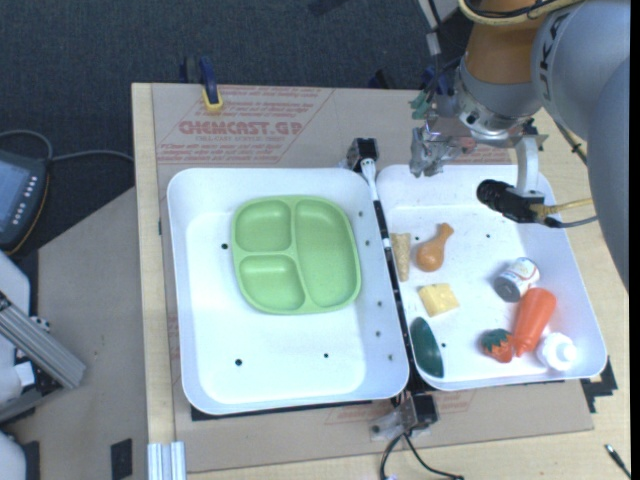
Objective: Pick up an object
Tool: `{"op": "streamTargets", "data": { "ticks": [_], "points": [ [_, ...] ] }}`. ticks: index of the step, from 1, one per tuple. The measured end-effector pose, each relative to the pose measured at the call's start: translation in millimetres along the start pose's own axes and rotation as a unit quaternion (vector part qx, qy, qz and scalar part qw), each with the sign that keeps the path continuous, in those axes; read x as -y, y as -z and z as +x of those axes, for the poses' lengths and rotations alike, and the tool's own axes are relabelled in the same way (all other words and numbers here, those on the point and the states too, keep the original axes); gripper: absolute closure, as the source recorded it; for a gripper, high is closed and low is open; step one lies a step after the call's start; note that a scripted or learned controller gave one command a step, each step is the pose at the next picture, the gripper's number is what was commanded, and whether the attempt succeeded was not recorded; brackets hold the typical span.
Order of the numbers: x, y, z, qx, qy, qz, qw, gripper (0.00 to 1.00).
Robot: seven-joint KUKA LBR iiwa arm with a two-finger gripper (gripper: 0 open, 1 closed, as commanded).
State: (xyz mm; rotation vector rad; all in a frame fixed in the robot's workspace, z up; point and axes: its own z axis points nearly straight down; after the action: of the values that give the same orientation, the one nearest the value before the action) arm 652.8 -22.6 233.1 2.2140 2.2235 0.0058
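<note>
My gripper hangs over the back left corner of the right bin, open, with nothing between its fingers. Below it in that bin lie a brown toy drumstick, a tan cracker-like piece and a yellow cheese wedge. A dark green object rests at the front left. To the right are a small grey can, an orange carrot, a small red and green piece and a white cap.
The left bin holds a green divided plate. A black part on the arm's side juts over the right bin's back. The bins' shared wall runs just left of the cracker-like piece.
</note>
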Motion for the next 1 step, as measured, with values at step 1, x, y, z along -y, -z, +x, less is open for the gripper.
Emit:
{"op": "streamTargets", "data": {
  "ticks": [1],
  "points": [
    [8.9, -16.2, 5.9, 0.0, -0.002, 0.004, 1.0, 1.0]
  ]
}}
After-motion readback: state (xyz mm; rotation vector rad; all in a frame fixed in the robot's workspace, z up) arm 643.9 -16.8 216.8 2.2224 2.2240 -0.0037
